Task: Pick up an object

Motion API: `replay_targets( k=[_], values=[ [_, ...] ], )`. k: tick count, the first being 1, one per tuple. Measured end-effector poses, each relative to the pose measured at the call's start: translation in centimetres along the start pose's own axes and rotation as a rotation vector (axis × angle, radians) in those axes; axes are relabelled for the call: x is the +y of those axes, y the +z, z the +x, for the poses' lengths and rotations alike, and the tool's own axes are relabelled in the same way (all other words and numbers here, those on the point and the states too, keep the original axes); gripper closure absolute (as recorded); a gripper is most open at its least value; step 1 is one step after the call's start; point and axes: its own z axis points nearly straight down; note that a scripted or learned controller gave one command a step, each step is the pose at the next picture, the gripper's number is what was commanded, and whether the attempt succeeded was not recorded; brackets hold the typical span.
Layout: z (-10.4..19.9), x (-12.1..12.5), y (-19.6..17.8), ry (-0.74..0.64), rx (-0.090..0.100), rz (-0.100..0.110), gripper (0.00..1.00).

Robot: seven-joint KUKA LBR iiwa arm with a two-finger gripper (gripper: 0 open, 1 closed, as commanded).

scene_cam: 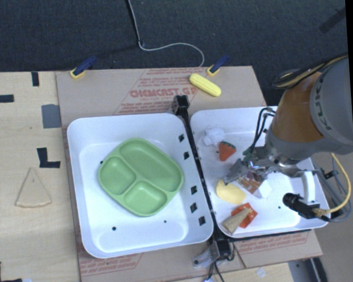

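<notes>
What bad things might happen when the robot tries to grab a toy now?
The hand sits low in the right white bin among crowded toys. It might nudge the round yellow toy away instead of gripping it. The small brown and white piece lies right beside it, so the hand may catch two things, or none.

Cardboard-covered bench [155, 90], two white bins [85, 174] side by side, yellow item [205, 85], perhaps corn

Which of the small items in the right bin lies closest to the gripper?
The yellow piece, just left of the gripper. The red-orange piece and the red-and-tan piece lie farther off.
</notes>
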Motion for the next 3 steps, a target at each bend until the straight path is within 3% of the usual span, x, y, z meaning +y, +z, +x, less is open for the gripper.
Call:
replay_targets(
  k=[1,2,3],
  values=[
    [3.6,4.7,-4.8,-0.002,-0.001,-0.003,0.0],
    [0.4,5.8,0.8,0.0,-0.002,-0.001,0.0],
    [6.6,-0.1,-4.8,-0.003,0.001,0.003,0.0]
  ],
)
